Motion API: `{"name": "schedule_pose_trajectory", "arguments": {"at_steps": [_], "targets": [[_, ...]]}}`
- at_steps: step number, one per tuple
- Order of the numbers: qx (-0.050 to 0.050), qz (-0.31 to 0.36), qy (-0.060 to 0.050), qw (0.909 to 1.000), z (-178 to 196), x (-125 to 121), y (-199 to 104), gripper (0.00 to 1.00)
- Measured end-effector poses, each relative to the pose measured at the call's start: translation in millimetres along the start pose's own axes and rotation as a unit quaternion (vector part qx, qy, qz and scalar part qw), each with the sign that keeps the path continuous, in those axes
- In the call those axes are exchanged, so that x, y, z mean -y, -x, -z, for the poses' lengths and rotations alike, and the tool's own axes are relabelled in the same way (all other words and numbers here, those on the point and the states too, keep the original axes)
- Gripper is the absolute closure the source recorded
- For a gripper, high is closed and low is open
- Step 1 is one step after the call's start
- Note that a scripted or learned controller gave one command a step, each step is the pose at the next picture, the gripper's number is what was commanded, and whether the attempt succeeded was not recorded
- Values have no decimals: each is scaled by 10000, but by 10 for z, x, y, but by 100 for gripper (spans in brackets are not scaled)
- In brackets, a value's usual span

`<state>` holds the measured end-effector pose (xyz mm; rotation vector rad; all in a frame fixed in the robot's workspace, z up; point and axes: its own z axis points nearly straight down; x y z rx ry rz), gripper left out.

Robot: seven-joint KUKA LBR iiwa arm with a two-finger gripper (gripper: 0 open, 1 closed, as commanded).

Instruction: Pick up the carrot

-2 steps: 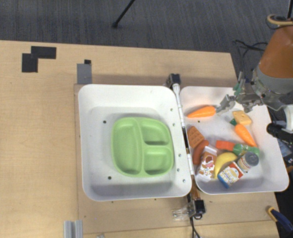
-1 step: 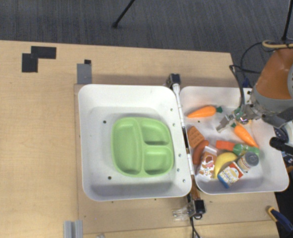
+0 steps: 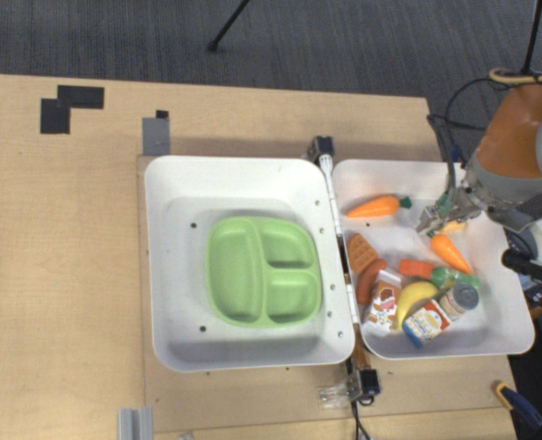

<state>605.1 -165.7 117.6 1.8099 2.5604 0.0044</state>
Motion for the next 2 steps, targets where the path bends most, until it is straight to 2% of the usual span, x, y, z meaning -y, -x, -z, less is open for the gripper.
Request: {"name": "schedule_pose_trajectory", "arguments": {"at_steps": [1, 2], "targets": [[-1, -1, -1, 10000, -1, 1, 0, 0], [-7, 2040, -4, 9790, -316, 23, -156, 0]]}}
